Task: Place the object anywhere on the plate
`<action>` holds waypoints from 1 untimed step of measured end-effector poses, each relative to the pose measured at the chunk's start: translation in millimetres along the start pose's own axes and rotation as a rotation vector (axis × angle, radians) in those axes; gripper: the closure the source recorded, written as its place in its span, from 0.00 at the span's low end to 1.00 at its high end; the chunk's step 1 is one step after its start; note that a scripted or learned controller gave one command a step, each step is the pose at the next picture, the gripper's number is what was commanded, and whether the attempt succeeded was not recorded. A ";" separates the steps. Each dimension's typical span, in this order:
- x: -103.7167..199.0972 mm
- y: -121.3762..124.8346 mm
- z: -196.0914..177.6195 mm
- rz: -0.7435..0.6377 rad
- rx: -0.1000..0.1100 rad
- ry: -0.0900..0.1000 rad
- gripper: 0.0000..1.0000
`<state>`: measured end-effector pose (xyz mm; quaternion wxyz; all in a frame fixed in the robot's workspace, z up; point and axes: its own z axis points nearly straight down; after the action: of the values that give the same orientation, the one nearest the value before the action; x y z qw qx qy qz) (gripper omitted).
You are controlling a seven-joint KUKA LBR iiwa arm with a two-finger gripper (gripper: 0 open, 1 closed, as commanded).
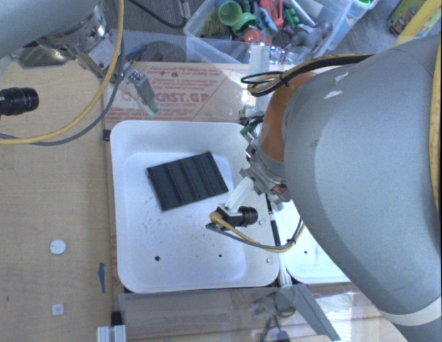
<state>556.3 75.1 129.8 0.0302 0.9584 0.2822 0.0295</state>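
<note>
Out on the bare bench at the left lies a small white disc [58, 246], clear of the work. Next comes the left bin [115, 191]. On its floor, toward the far edge and turned a little askew to the walls, a dark ribbed slab [187, 180] lies flat (I take this for the object to be placed, though the view does not settle it). Just beside the slab's right end, and apart from it, the gripper [260, 184] hangs over the bin's right edge. I cannot tell whether the claw is spread or pressed together, and nothing shows pinched in it. The grey arm [363, 184] covers most of the right bin [313, 262], so whatever lies there is hidden.

The likely failures are these. The slab is thin and lies flush on the floor, so a pinch from above may slide off its ribs. The claw also sits close to the bin's right wall and could catch the rim as it descends.
</note>
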 end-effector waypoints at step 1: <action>0.5 -2.0 -4.6 0.082 -0.004 -0.004 1.00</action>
<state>555.3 77.3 134.2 0.0312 0.9692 0.2425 0.0295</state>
